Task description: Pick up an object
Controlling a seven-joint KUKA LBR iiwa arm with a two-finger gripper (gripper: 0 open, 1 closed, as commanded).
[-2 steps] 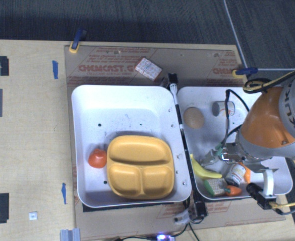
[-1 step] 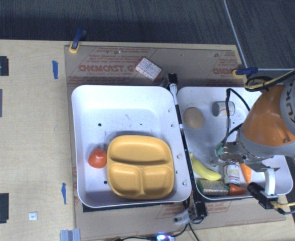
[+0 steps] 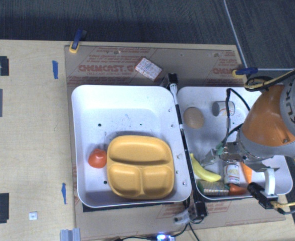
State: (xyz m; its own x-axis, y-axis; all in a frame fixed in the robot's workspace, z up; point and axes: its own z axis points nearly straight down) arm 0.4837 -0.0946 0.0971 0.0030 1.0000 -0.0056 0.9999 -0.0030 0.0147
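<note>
My gripper (image 3: 227,155) hangs low over the front half of the right bin (image 3: 203,95), at the end of the grey and orange arm that reaches in from the right. Just below it lies a small white bottle (image 3: 232,173). A yellow banana (image 3: 205,170) lies to the bottle's left and an orange carrot-like piece (image 3: 246,173) to its right. A dark flat item (image 3: 212,188) rests along the front wall. Further back in this bin sit a beige egg-shaped ball (image 3: 193,117) and a small grey cylinder (image 3: 219,108).
The left bin (image 3: 78,129) holds a large yellow compartment tray (image 3: 139,165) and a red tomato (image 3: 97,158) beside it. A small printed card (image 3: 148,69) lies on the cardboard behind the bins. Clamps (image 3: 77,40) sit at the cardboard's back corners.
</note>
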